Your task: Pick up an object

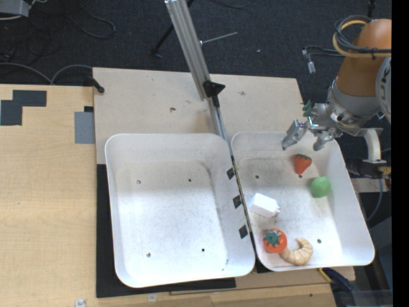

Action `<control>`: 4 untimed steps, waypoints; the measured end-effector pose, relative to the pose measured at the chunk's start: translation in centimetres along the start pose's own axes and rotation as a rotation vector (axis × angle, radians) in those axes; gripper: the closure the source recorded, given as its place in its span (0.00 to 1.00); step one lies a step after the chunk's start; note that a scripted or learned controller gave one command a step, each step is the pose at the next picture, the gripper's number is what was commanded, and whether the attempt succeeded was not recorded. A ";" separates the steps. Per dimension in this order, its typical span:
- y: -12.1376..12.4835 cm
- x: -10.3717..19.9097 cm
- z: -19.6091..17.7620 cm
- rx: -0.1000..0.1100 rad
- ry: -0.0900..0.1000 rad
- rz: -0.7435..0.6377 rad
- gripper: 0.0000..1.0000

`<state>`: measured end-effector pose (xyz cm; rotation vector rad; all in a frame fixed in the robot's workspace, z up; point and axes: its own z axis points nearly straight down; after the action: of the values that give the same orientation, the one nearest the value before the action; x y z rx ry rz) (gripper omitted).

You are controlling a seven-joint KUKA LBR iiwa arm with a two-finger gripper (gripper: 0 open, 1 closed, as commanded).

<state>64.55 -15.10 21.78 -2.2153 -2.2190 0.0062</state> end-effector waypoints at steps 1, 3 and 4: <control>0.1 0.0 -0.3 -0.004 -0.002 -0.002 0.00; -1.0 1.4 10.3 0.002 0.001 -0.001 0.00; -0.9 1.5 12.7 -0.004 -0.001 0.001 0.00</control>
<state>63.50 -13.53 9.06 -2.2193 -2.2208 0.0031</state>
